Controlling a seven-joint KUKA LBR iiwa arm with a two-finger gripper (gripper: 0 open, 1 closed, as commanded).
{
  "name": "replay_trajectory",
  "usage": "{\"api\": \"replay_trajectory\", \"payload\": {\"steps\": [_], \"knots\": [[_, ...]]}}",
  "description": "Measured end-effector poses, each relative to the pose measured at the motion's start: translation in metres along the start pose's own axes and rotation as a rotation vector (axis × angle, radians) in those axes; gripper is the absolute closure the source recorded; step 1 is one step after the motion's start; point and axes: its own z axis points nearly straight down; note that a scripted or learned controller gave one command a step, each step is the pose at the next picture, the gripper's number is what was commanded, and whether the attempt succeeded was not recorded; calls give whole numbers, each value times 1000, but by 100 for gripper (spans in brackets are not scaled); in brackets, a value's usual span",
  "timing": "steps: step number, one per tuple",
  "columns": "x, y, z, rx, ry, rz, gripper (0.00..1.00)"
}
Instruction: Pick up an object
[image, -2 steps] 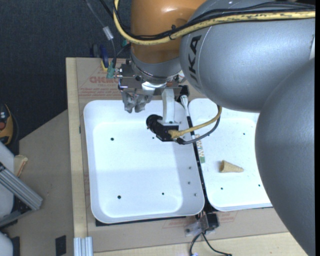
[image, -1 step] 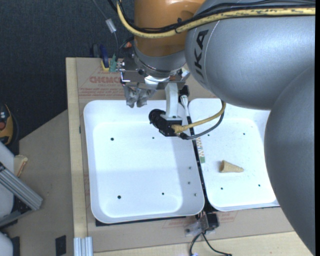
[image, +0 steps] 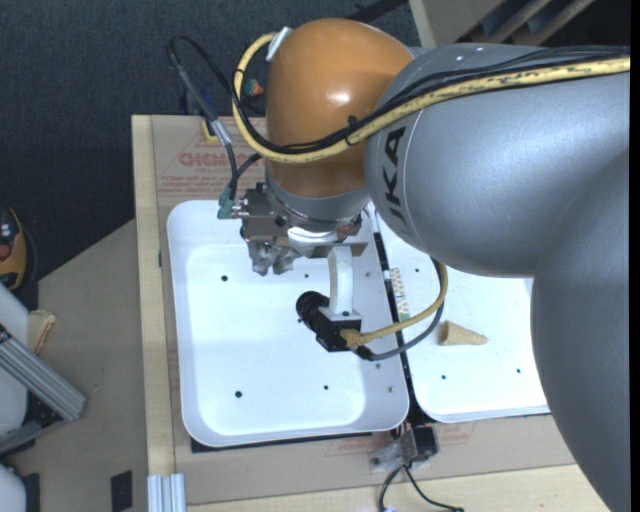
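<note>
Grey arm (image: 500, 180) hides much of the right bin (image: 480, 388); tan wedge (image: 462, 336) shows.

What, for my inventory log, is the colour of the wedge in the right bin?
Tan wedge; camera view.

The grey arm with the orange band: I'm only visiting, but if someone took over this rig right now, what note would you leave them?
Gripper: over the far part of the left shallow white bin; open or shut cannot be told; nothing seen held.
Things: a small tan wedge-shaped piece lies in the right shallow white bin, near its left side, apart from the gripper.
Done: nothing picked up yet.
Left: probably move across to the wedge, grasp it and lift.
</note>
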Motion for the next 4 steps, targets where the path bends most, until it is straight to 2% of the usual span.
{"api": "replay_trajectory", "payload": {"steps": [1,2,3,4], "knots": [[0,-55,-69,-10,3,-2,100],[0,-47,1,0,-2,2,100],[-1,-44,-6,-9,2,3,100],[0,-54,-132,-20,8,-2,100]]}}
